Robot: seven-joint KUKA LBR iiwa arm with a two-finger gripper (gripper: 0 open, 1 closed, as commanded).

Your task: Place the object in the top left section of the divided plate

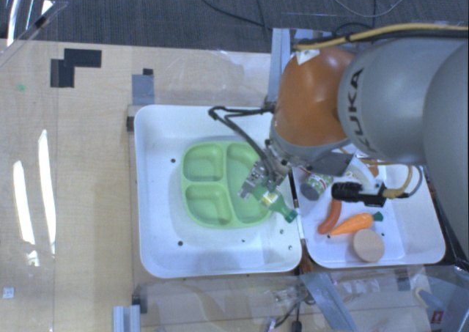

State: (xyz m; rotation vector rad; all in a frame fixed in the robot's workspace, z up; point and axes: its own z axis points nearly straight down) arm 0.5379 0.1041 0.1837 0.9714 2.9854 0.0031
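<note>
Left bin [157, 239], centre: green divided plate [185, 180], three sections, two small ones on its left side and one long one on its right; top left section [201, 162] shows bare green.

Gripper [258, 185] low over the plate's long right section, near the plate's right edge; arm enters from the right, its orange band and grey body covering the bins' shared wall at the far end; open or closed, cannot tell from this angle.

Green object [282, 208], small and bottle-like with a darker green end; lies tilted across the plate's lower right rim, dark end toward the left bin's right wall; just beside the gripper, touching or not unclear; well apart from the top left section.

Black cable [234, 129] runs from the left bin's far side across the plate's upper edge to the gripper.

Right bin [410, 246], near half: carrot [353, 223] with green top pointing right; red-orange chilli [331, 216] just left of it, nearly touching; round tan disc [368, 245] by the near edge; grey can [315, 187] toward the bin's left wall, partly under the arm.
</note>
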